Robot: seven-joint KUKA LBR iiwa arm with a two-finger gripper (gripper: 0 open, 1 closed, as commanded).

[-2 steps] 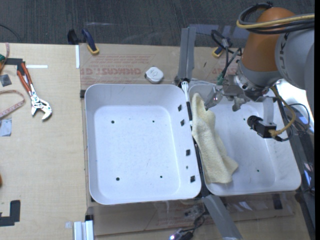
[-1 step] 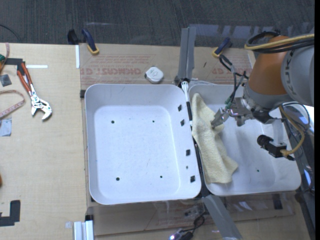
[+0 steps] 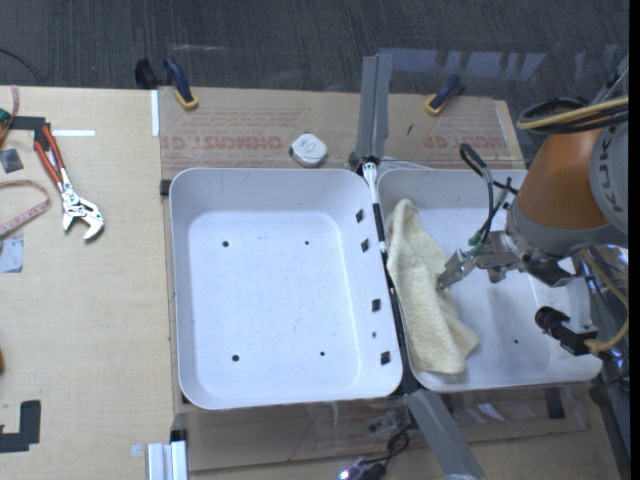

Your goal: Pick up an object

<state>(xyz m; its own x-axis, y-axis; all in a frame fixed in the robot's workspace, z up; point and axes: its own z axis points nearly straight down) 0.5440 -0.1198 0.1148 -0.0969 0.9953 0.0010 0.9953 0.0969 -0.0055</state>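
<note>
A cream towel [image 3: 425, 293] lies crumpled along the left side of the right bin [image 3: 520, 363], running from near the back wall to the front. My gripper [image 3: 468, 275] hangs low over the right bin just to the right of the towel's middle. It is open, and its left fingertip [image 3: 444, 278] is at the towel's right edge. Nothing sits between the fingers. The orange-banded wrist [image 3: 565, 193] rises above it to the right.
The left bin [image 3: 200, 368] adjoins the right bin along a shared divider [image 3: 380, 268]. A pair of pliers [image 3: 65, 188] and a small round white object [image 3: 308, 149] lie on the bench outside the bins. Black cables hang beside the arm at right.
</note>
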